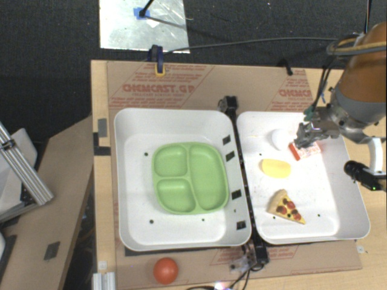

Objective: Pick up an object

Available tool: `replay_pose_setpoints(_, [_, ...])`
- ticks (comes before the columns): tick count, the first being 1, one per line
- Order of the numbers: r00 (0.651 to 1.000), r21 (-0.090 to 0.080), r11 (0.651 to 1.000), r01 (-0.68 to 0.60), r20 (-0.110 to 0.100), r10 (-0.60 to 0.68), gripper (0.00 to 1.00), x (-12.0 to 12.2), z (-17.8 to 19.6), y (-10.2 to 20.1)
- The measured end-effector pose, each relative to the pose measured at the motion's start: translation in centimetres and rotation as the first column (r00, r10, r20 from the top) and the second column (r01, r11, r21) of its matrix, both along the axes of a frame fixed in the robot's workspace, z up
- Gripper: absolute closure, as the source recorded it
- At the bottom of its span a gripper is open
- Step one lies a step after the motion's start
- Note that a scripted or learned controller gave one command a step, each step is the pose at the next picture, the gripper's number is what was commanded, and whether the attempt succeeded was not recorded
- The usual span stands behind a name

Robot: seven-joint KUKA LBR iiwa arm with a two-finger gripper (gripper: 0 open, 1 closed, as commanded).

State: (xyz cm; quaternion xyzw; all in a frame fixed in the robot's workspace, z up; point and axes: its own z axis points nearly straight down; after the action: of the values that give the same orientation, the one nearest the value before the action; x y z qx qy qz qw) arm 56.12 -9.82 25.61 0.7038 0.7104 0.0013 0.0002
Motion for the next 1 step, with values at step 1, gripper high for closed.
replay_pose_setpoints(1, [1.000,0.001,1.000,-0.001,0.001,0.001,1.00,2.04,-0.34,5.98])
